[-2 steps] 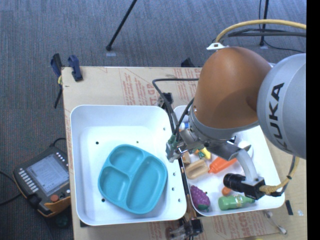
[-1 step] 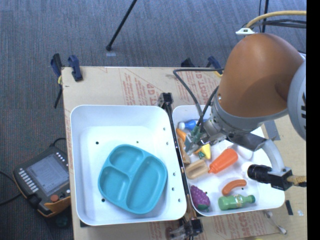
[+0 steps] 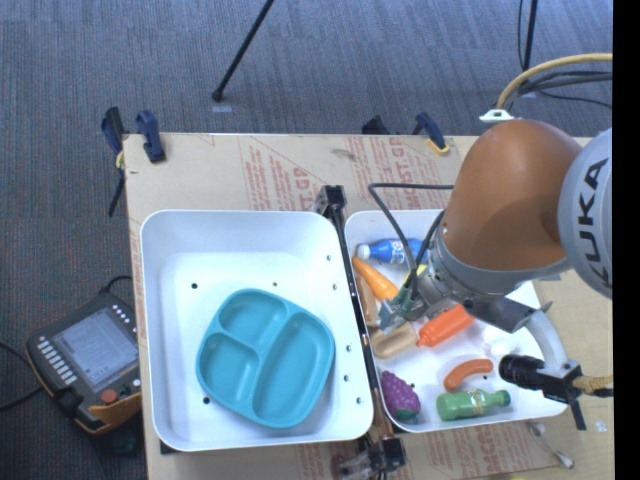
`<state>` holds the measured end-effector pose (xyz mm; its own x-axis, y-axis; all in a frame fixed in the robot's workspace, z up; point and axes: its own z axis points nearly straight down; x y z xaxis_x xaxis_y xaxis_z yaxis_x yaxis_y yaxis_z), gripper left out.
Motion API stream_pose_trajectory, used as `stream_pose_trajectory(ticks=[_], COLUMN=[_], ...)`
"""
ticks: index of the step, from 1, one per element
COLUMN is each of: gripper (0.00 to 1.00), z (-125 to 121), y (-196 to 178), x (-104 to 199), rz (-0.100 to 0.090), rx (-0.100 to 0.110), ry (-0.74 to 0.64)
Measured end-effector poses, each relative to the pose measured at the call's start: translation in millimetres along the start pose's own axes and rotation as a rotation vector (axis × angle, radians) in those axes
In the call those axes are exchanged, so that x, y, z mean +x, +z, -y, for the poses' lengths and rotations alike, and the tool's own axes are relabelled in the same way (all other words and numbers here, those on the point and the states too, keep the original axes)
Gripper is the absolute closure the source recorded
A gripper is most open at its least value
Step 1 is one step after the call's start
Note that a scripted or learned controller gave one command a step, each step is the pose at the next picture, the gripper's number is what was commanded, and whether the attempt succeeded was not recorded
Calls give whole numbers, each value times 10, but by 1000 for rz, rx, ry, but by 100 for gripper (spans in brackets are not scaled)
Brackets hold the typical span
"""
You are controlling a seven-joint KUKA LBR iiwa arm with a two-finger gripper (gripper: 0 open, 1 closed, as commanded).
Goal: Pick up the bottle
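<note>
Bench: you are looking down on 2 shallow white bins side by side on a cardboard-topped bench (image 3: 260,163), with clamps along its far edge.
Left bin: the left bin (image 3: 170,238) holds 1 blue divided plate (image 3: 265,358) with 3 compartments, lying flat toward the near side.
Right bin: the right bin (image 3: 545,403) holds the toys, and much of its far half is covered by the arm.
Arm: the arm (image 3: 510,208) reaches in from the right, its orange band sitting over the far right part of the right bin.
Gripper: you can see the gripper (image 3: 405,303) low in the right bin beside the divider, among the toys, but whether its claw is spread or closed cannot be told from here.
Bottle: the green bottle (image 3: 472,403) lies on its side near the near edge of the right bin, well apart from the gripper.
Second bottle: a clear bottle with a blue cap (image 3: 385,252) lies on its side at the far left of the right bin, partly hidden by the arm.
Other toys: an orange carrot (image 3: 375,280) lies just left of the gripper; a second orange carrot (image 3: 445,326) lies just right of it; a red-orange sausage (image 3: 467,372) lies just beyond the green bottle; purple grapes (image 3: 400,395) sit left of the green bottle.
Floor: a handheld control pendant (image 3: 85,363) rests on the carpet left of the bench.
</note>
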<state>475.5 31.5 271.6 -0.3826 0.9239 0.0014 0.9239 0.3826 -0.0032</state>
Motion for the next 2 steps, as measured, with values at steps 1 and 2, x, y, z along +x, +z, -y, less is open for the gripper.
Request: stream_pose_trajectory(ticks=[1, 2], gripper=[100, 100], z=[226, 86], y=[-175, -103], x=[-557, -215], rz=[1, -1], rx=[-2, 0], ry=[73, 290])
